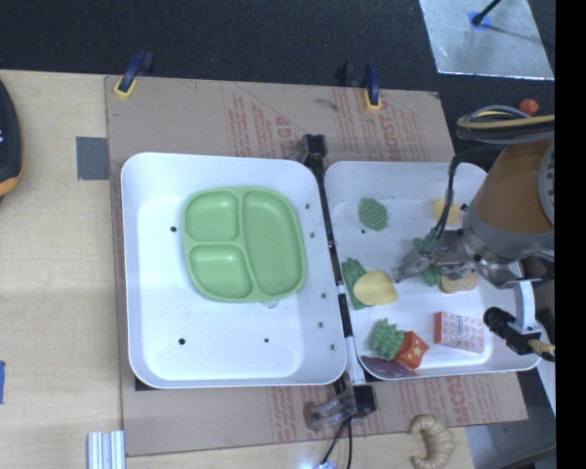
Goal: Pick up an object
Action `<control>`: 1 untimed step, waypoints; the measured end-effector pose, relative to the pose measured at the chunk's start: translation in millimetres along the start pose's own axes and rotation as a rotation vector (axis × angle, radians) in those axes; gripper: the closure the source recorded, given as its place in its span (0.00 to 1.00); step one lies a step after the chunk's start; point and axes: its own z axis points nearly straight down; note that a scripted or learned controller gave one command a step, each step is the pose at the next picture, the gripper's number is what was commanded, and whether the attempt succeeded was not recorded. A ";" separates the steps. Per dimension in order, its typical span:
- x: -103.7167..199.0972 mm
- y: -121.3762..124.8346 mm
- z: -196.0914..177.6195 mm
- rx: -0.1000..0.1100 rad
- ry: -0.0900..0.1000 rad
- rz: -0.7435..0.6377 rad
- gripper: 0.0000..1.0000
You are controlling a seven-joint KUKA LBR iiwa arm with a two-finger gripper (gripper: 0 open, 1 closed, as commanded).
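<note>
My gripper (416,262) is low in the middle of the right bin (410,178), with the grey arm and its orange band coming in from the right. Just to its left lies a yellow rounded piece (374,287) with a small green piece (352,270) beside it. A green bit (432,276) and a tan piece (459,282) sit right under the gripper's body. Nothing shows as held.
The right bin also holds a green round item (373,213), a yellow piece (445,210), a red-and-white box (459,330), and green and red items (397,343) on a purple thing (381,367). A green divided plate (244,243) lies in the left bin (146,340).
</note>
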 end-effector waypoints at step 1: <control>-4.4 3.0 -18.0 -0.006 -0.004 0.001 1.00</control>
